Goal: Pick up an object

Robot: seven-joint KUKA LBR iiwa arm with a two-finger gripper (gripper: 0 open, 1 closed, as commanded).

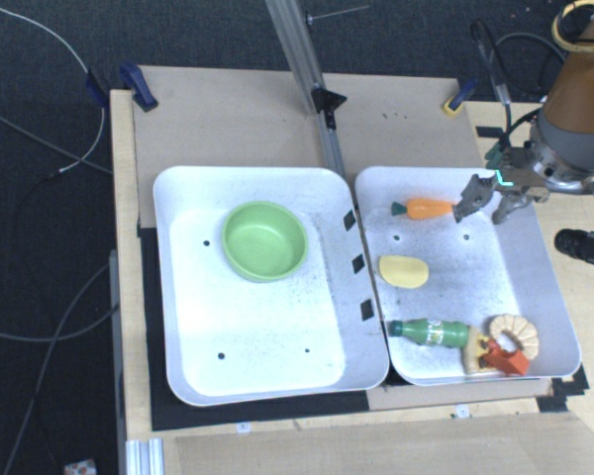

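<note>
My gripper (486, 205) hangs over the far right corner of the right bin (535, 265), its two fingers spread open with nothing between them. An orange toy carrot (425, 208) lies just left of the fingertips, apart from them. A pale yellow oval piece (404, 271) rests mid-bin. A green bottle (431, 332) lies on its side near the front wall. Beside it sits a tan ring-shaped pastry with a red piece (507, 346).
The left bin (198, 344) holds a green bowl (264, 240). A slanted metal pole (299, 47) runs from the top down to the gap between the bins. Blue and yellow clamps sit at the bench's back corners.
</note>
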